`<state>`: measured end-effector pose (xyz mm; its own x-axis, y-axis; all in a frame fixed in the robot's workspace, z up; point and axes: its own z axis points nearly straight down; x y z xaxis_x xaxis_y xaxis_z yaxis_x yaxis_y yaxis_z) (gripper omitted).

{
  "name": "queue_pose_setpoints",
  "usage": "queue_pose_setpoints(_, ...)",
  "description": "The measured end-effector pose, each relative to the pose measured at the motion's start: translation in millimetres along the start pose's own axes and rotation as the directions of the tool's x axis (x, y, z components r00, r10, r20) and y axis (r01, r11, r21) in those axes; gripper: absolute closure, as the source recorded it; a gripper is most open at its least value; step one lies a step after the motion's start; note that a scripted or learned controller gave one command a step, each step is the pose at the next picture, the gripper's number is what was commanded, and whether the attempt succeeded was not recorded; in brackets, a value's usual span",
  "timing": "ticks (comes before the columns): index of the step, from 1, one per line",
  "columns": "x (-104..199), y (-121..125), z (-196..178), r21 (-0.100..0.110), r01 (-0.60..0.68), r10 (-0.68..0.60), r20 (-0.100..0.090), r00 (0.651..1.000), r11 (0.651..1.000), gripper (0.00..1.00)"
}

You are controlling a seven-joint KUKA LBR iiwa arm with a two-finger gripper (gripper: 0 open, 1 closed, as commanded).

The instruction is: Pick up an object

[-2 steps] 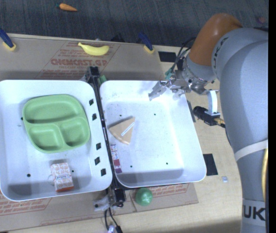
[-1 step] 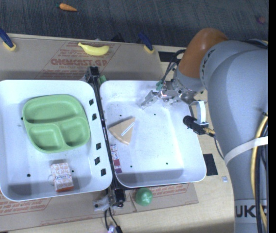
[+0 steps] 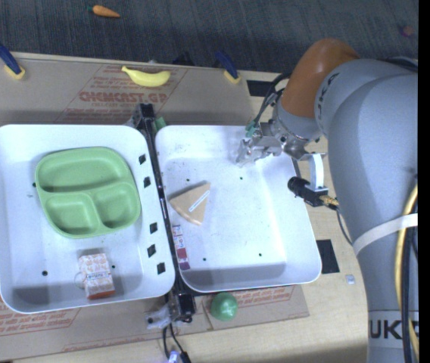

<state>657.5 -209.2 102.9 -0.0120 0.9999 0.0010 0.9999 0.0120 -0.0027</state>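
Wedge-shaped tan food toy (image 3: 191, 203) lies flat in the right bin (image 3: 275, 240), near the bin's left wall and well apart from the jaws (image 3: 247, 151). It looks like a slice of sandwich or cheese (hard to say which). The jaws sit near the top edge of the right bin, low over its white floor, and nothing is between them. They are small and blurry, so I cannot tell if they are apart or together.

Behind the jaws is the wrist with its wires and metal bits. Then comes the orange band (image 3: 310, 78), and after that the big grey arm (image 3: 374, 150), which bends down from the right side and fills that part of the view.

The left bin (image 3: 7, 225) holds a green tray (image 3: 86, 190) with three sections. A small packet (image 3: 95, 274) with red and white print lies below the tray, near the bin's front edge.

Both bins sit on brown cardboard (image 3: 86, 93) on the bench. A yellow banana (image 3: 147, 75) rests on the cardboard above the bins. A green ball (image 3: 223, 305) sits just in front of the right bin. A small orange carrot (image 3: 106, 10) lies far off on the dark floor.
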Motion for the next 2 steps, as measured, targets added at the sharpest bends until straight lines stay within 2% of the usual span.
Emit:
queue_pose_setpoints(1, 104.3, 1.5, -76.2, -0.004, -0.004, 0.004, -0.001, 1.0, 1.0, 1.0)
queue_pose_setpoints(2, 102.5, 0.3, -74.8, -0.001, -0.007, 0.007, 0.0, 1.0, 1.0, 0.0)
